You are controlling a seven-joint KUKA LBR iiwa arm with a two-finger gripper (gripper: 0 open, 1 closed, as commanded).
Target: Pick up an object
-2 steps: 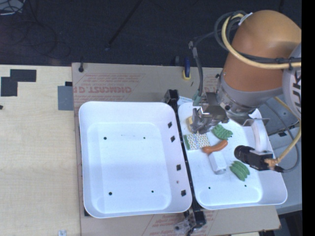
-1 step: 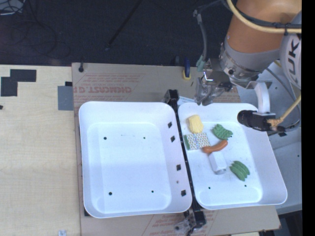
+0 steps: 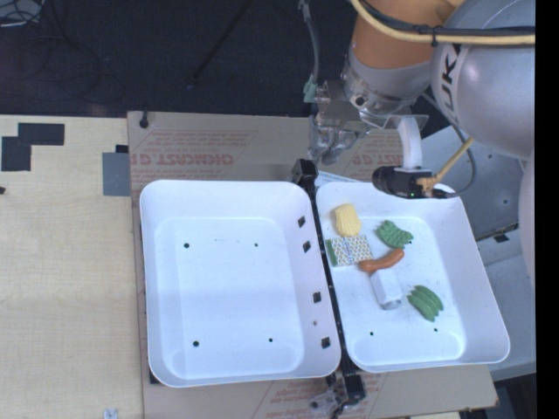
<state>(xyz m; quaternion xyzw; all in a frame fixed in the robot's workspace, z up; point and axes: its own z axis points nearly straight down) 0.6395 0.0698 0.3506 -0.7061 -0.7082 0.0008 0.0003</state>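
Corn cob point(image 3: 347, 220) lay in right bin point(image 3: 472, 321), touching a patterned sponge point(image 3: 350, 250); carrot point(image 3: 382, 262), two pea pods point(image 3: 395, 233) nearby. End effector point(image 3: 330, 147) hovered above the bin's rear edge, grip state indiscernible.

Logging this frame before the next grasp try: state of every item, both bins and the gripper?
gripper: raised above the far rim, nothing seen between its fingers
right bin: holds all six items
left bin: bare white floor
corn cob: lying flat
patterned packet: flat, touching the corn cob
orange sausage: lying at a slant
upper green pod: lying loose
lower green pod: lying loose
grey cylinder: on its side
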